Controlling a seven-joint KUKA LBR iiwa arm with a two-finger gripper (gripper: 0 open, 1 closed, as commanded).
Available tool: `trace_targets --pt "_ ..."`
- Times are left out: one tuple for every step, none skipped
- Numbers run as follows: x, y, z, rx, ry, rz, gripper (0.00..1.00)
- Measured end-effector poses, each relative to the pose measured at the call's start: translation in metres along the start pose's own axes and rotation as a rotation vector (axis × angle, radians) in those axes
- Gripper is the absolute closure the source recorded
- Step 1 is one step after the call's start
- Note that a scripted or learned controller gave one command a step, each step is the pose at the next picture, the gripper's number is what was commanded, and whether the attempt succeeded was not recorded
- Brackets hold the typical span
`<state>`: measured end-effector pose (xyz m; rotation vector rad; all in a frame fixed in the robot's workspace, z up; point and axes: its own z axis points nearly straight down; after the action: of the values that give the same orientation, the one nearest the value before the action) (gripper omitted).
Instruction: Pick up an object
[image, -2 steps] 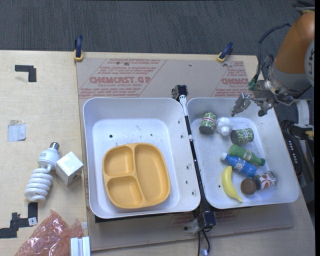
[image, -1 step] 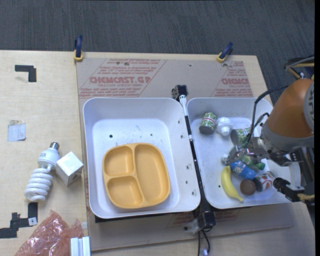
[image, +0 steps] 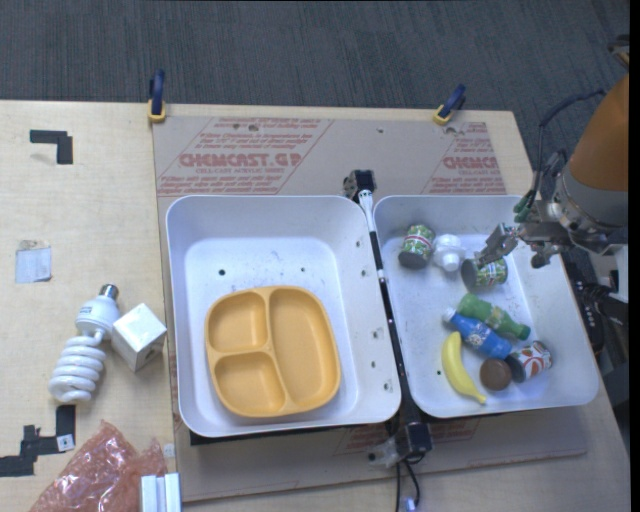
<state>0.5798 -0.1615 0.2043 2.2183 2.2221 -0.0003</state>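
- The hand (image: 497, 252) is in the right bin (image: 560, 390), clenched on a small green can (image: 489, 272).
- A banana (image: 459, 368) and a blue bottle (image: 479, 336) lie nearer the front.
- The left bin (image: 190, 230) holds a yellow divided tray (image: 270, 350).

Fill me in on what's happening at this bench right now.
A robot arm reaches in from the right over the right bin, its gripper low beside a small can near the bin's far end. Whether it has hold of the can is not clear. Also in that bin: another can, a green bottle, a blue bottle and a banana. The left bin holds a yellow divided plate. A light bulb lies on the bench.
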Motion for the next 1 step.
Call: trace_targets --pt "-0.0244 -0.0274 0.0775 0.001 0.001 0.002 0.0"
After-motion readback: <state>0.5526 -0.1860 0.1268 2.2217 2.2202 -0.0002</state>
